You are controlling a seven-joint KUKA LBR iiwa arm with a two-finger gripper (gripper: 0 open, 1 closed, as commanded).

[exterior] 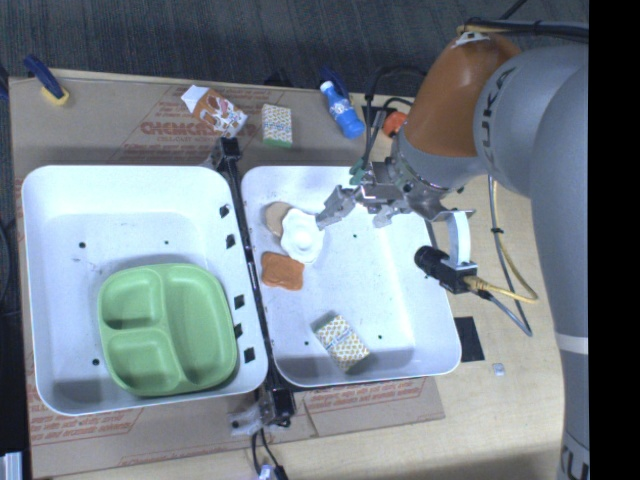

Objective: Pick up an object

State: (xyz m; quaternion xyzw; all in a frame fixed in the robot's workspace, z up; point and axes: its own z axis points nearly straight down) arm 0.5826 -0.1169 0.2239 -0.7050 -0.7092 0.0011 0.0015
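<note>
I am hovering the gripper [335,206] over the right bin [425,353], just beside the white cup [300,238] lying near the bin's left wall. Whether it is clenched or released, I cannot tell. I am judging it best to centre over the cup, clear of the orange piece [282,271], before descending.

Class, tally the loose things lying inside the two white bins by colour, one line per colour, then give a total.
Green: 1, the tray in the left bin
White: 1, the round piece
Tan: 1, the piece behind it
Orange-brown: 1, the block
Patterned: 1, the box
Total: 5, four of them in the right bin
</note>
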